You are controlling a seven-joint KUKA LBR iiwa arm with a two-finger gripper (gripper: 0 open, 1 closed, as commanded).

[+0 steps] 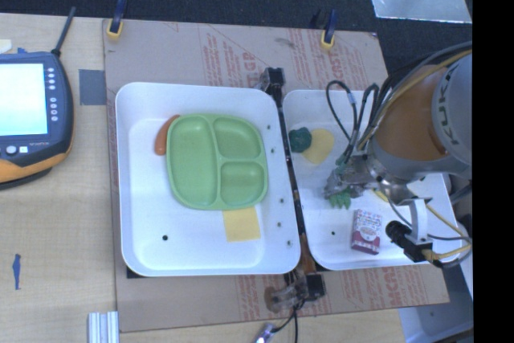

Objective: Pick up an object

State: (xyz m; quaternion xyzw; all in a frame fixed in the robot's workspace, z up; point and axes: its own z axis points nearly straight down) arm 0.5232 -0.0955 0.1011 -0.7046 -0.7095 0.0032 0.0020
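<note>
Under arm (418, 124), jaws hidden, green object (340, 197) half-covered

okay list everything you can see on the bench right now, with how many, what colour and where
white bins: two, white, side by side on the brown board.
divided plate: one, green, in the left bin.
orange piece: one, orange, partly under the plate's left edge.
yellow square: one, yellow, just below the plate.
dark green lump: one, right bin, upper left.
pale yellow piece: one, beside the lump.
small carton: one, red and white, right bin, lower part.
green leafy item: one, under the arm's tip.
handheld screen: one, orange and grey, far left.
clamps: two, blue and yellow, board's top edge.
arm: one, grey and orange, over the right bin.
</note>
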